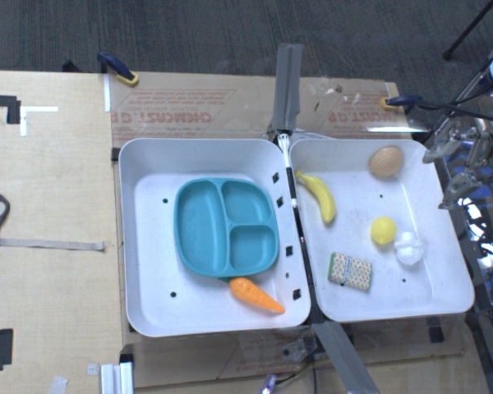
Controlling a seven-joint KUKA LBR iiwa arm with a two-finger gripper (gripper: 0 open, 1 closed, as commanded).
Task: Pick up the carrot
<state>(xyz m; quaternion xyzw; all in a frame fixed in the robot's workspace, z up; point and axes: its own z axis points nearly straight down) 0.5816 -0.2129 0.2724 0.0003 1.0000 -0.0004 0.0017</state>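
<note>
A: What is seen nearest the front edge of the table [49, 302]?

B: The carrot [256, 295] is found lying flat in the left bin [144, 302], close to its front wall, with its thick end just touching the front rim of a teal divided plate [227, 226].

A: And in the right bin [444, 298]?

B: A patterned sponge [350, 271] is seen nearest, then a white crumpled item [408, 249] beside a lemon [384, 231], then a banana [320, 195], and a brown egg-shaped object [386, 162] farthest back.

A: Is the gripper spread or pressed together?

B: That cannot be told; at the right edge, arm hardware is glimpsed, well apart from the carrot.
</note>
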